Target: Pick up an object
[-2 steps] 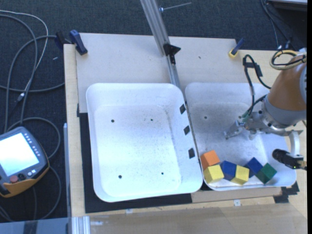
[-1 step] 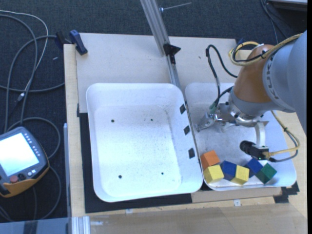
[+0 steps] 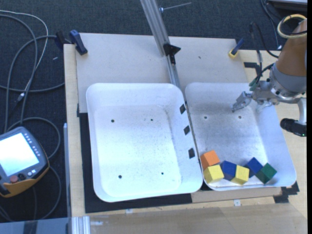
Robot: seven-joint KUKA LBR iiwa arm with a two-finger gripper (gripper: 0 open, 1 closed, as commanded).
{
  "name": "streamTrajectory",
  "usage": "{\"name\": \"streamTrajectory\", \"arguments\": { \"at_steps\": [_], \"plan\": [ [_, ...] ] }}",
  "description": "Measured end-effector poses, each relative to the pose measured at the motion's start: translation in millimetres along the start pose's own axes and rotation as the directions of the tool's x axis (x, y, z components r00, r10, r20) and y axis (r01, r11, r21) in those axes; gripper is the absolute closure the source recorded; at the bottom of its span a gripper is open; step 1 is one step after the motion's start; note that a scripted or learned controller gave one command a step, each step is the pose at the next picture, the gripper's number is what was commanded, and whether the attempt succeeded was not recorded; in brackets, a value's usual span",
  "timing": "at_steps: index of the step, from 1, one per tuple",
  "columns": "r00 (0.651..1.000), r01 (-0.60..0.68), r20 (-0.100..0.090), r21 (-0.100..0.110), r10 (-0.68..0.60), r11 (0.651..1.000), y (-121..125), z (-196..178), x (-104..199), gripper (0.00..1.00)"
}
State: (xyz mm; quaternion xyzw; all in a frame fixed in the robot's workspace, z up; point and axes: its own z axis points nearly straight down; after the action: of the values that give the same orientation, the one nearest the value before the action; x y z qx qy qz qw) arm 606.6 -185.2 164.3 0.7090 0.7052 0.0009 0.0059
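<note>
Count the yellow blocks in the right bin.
2. One yellow block sits just below the orange block; the other yellow block lies between the two blue blocks, all along the bin's near edge. None looks hidden.

Two white bins [image 3: 136, 94] look like smooth, faintly glossy plastic, speckled with dark scuffs. The bench [image 3: 126, 57] beneath is matt pale board. The blocks [image 3: 237, 171] look painted and matt. The gripper [image 3: 248, 101] is dull grey metal.

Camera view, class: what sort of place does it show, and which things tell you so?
Probably a robotics lab: a robot arm over two white bins, coloured blocks, and a teach pendant with loose cables.
</note>
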Motion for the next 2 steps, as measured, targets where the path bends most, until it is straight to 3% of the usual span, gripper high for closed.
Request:
{"name": "streamTrajectory", "arguments": {
  "at_steps": [1, 2],
  "plan": [
    [1.000, 0.015, -0.012, 0.008, -0.015, 1.000, -14.4, -40.5, 109.1, 0.00],
    [1.000, 0.000, -0.009, 0.023, 0.000, 1.000, -75.3, 46.1, 68.7, 0.00]
  ]
}}
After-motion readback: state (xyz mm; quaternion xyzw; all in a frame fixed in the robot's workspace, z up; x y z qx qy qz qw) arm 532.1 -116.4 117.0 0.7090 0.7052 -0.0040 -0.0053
